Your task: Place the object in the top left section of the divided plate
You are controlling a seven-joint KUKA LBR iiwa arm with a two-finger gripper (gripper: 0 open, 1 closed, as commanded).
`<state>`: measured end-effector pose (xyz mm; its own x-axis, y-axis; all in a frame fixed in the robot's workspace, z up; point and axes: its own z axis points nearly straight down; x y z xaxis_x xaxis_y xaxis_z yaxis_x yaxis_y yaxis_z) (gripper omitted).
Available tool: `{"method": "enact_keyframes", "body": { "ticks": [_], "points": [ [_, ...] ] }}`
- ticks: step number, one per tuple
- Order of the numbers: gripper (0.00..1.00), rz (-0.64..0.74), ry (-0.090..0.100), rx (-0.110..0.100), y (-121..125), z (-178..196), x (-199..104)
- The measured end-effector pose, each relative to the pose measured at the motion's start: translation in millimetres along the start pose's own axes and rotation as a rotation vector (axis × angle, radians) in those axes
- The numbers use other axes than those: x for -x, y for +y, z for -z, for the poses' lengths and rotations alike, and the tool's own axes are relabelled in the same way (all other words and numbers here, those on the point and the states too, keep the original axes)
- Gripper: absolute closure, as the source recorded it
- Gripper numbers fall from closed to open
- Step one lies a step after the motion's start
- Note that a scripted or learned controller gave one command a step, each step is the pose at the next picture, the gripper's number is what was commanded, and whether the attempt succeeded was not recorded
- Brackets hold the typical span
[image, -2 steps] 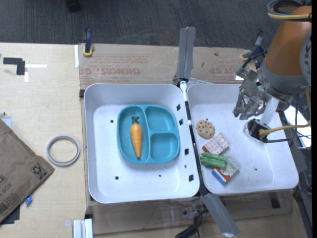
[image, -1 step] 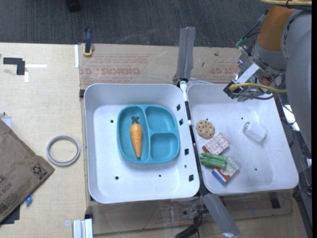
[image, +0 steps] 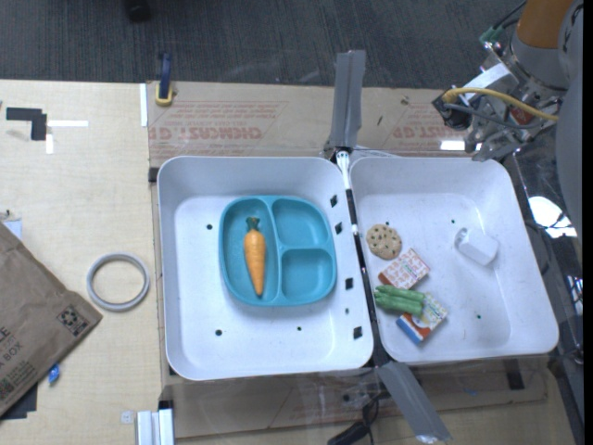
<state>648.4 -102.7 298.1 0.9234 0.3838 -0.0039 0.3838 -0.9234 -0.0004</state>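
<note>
A small orange toy carrot with a green top lies in the tall left-hand compartment of a teal plastic divided plate. Its long axis runs almost straight up and down the frame, the green leafy end toward the top and the tapered tip toward the bottom. The plate sits in the middle of the left shallow white bin, left of frame centre, and has two smaller compartments on its right side.

The grey arm with its orange band occupies the upper right corner of the frame, and the pincer hangs in a tangle of cables over the far rim of the right shallow white bin; whether it is wide or narrow cannot be told. The carrot lies well apart from it, down and to the left, across the divide between the bins.

In the right bin lie a round brown cookie, a small patterned packet, a green bean-pod toy, a colourful little box and a white block. On the wooden counter at left rests a pale tape ring.
</note>
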Motion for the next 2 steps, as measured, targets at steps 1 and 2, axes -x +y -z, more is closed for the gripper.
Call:
{"method": "enact_keyframes", "body": {
  "ticks": [1, 2],
  "points": [
    [1.00, 0.616, -0.001, 0.000, 30, 1, 17],
    [1.00, 0.572, 0.000, -0.001, -39, -13, 12]
  ]
}}
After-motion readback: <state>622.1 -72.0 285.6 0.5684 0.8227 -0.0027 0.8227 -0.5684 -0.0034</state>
